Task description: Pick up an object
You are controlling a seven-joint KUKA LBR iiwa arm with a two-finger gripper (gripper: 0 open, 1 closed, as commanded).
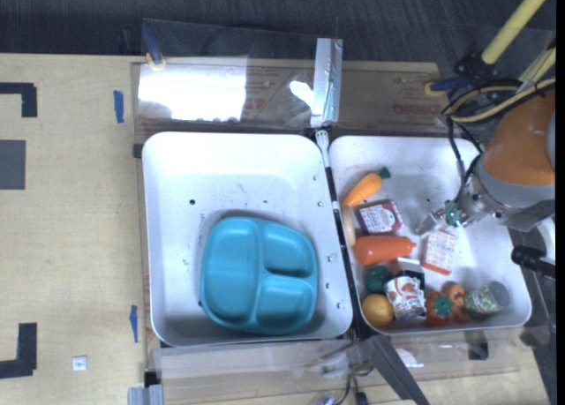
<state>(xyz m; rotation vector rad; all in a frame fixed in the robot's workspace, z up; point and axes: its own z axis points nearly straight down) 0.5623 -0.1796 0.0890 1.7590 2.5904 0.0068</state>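
The gripper (454,214) hangs low in the right bin (415,149), and I cannot tell its state. A white packet (439,251) lies just below it. Further left are two carrots (364,189), a red packet (380,217) and a can (406,296). One blue tray (258,273) sits in the left bin (177,174).
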